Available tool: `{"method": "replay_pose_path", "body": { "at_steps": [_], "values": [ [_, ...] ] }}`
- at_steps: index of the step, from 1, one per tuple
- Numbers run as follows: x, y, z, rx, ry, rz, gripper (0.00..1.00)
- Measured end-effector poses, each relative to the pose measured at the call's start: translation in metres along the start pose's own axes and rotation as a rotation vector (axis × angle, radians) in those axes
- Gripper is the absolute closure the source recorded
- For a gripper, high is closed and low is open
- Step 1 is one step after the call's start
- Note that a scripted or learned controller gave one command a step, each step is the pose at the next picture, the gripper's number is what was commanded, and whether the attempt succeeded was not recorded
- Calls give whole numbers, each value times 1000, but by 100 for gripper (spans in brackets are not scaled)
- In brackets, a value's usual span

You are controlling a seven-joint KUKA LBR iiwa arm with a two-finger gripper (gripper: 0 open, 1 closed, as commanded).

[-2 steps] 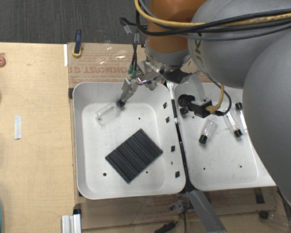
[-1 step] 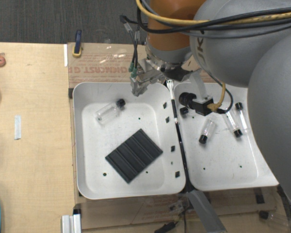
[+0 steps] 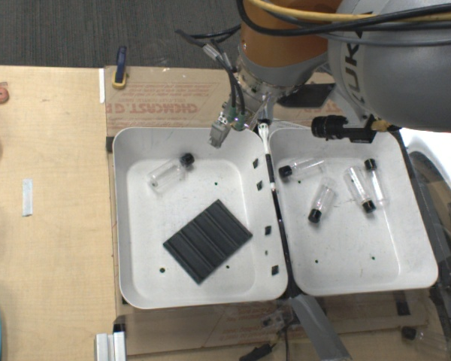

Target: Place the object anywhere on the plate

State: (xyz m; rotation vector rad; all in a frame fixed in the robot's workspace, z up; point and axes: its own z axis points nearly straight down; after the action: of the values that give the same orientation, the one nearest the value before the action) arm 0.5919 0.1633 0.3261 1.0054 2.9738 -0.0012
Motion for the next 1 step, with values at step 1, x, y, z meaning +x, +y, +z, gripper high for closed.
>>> {"method": "replay_pose_path", "body": {
  "at_steps": [1],
  "values": [
    [12, 48, 46, -1, 2, -459, 100]
  ]
}}
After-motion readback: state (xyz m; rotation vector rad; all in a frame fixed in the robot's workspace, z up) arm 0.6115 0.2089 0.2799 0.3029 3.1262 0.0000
